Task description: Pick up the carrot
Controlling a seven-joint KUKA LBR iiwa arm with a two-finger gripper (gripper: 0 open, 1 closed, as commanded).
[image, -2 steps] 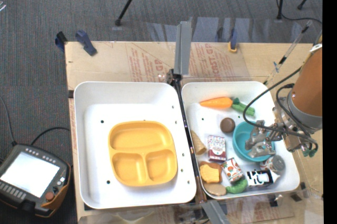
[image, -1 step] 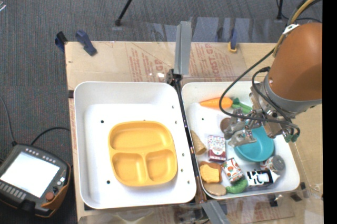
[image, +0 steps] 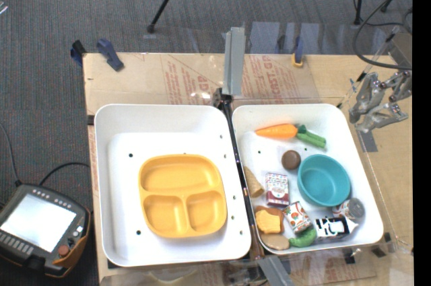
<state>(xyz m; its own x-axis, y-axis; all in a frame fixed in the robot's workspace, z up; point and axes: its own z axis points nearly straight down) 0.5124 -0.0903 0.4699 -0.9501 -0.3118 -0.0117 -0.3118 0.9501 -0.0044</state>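
My gripper (image: pixel 374 103) hangs outside the right bin (image: pixel 357 143), just beyond its far right corner, over the right edge of the table (image: pixel 155 76). From this angle it is a tangle of grey metal, and I cannot tell whether it is open or closed. Nothing is held in it.

The carrot (image: pixel 277 131) is the nearest thing to me inside the right bin. It lies flat near the bin's far edge, orange tip towards the left bin (image: pixel 108 143), with its green top (image: pixel 312 138) pointing back towards my side. It is well apart from my gripper and touches none of the other items.

Just nearer the camera than the carrot sits a small brown ball (image: pixel 291 159), and beside it a teal bowl (image: pixel 324 180) stands upright against the bin's right side. Left of the bowl is a red and white carton (image: pixel 277 188), with a second small carton (image: pixel 296 216) below it. A toast slice (image: pixel 269 220) lies by the bin's near left corner. A tin can (image: pixel 351 209) and a black and white piece (image: pixel 331 227) crowd the near right corner.

In the left bin a yellow divided plate (image: pixel 182 195) lies roughly in the middle.
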